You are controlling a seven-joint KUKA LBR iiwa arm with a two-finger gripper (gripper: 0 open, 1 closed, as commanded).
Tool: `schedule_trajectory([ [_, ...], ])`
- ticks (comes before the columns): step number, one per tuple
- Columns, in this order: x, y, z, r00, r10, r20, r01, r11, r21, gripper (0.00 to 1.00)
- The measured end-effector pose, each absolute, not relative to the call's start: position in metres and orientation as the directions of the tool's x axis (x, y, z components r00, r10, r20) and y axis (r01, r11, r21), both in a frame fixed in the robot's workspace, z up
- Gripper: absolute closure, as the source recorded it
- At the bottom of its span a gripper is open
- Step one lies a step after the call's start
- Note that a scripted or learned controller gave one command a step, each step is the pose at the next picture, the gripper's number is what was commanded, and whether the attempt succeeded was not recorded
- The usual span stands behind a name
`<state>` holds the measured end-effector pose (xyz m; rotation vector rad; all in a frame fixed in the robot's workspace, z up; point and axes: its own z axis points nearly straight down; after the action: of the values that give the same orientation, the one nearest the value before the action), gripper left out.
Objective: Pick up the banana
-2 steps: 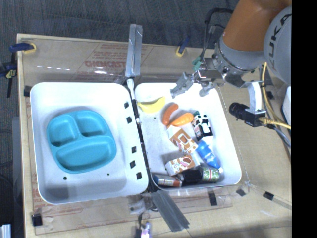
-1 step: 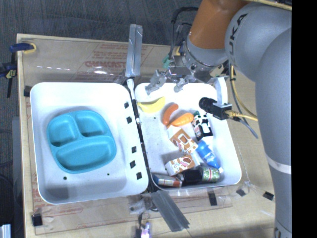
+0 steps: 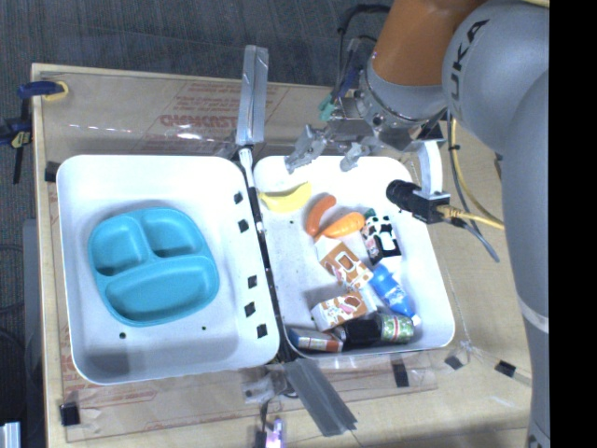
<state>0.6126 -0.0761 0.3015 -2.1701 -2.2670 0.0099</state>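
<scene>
Camera view looks down on two white bins side by side: the left bin (image 3: 84,343) carries a blue divided tray (image 3: 154,264) with bare floor around it, while the right bin (image 3: 438,292) is crowded along its centre and lower half, leaving open room mainly in its upper left corner. The banana (image 3: 285,198) lies there, close against the divider wall, just left of two orange carrots (image 3: 332,218). The gripper (image 3: 326,155) hangs over the bin's upper rim, just above and to the right of the banana, its two fingers spread apart with nothing between them. Faint reddish print on the bench (image 3: 140,110) above the left bin is not readable; lettering on the arm (image 3: 485,54) shows "UKA".
</scene>
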Motion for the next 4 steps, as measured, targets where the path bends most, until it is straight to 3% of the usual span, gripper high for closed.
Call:
schedule_trajectory([
  [1,0.633,-0.117,0.217,-0.042,0.999,-0.001,0.999,0.042,-0.010,0.00],
  [2,0.656,-0.134,0.090,-0.170,0.986,0.001,0.985,0.170,-0.007,0.00],
  [3,0.656,-0.134,0.096,-0.171,0.985,0.002,0.985,0.171,-0.013,1.00],
  [4,0.656,-0.134,0.096,-0.172,0.985,0.002,0.985,0.172,-0.013,0.00],
])
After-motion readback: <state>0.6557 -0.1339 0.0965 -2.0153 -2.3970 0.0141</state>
